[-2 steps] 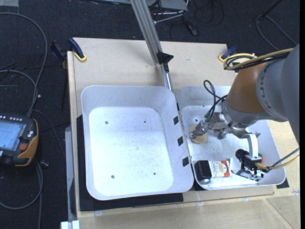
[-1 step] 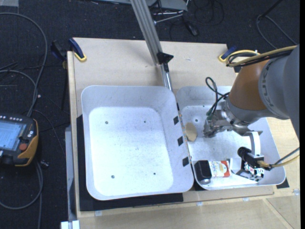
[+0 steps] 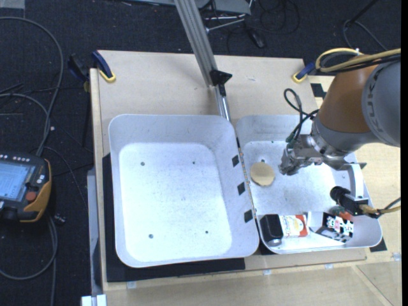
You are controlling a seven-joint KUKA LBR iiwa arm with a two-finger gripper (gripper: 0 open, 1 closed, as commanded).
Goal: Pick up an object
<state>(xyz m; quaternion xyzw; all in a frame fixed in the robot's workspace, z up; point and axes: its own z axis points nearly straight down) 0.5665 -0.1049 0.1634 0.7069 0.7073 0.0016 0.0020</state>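
In the right bin (image 3: 268, 132) a round tan disc (image 3: 262, 174) lies near the left wall. My gripper (image 3: 288, 164) hangs low over the bin floor just to the right of the disc, under the grey and orange arm. Along the bin's front edge lie a black block (image 3: 272, 227), a red and white packet (image 3: 294, 224) and a black and white patterned object (image 3: 338, 225). Nothing shows between the gripper's fingers.
The left bin (image 3: 172, 190) is beside the right one, sharing a raised middle wall. A metal pole (image 3: 197, 34) slants down to the bench behind the bins. Yellow clamps (image 3: 105, 75) hold the bench corners. A pendant (image 3: 19, 187) lies off the bench at left.
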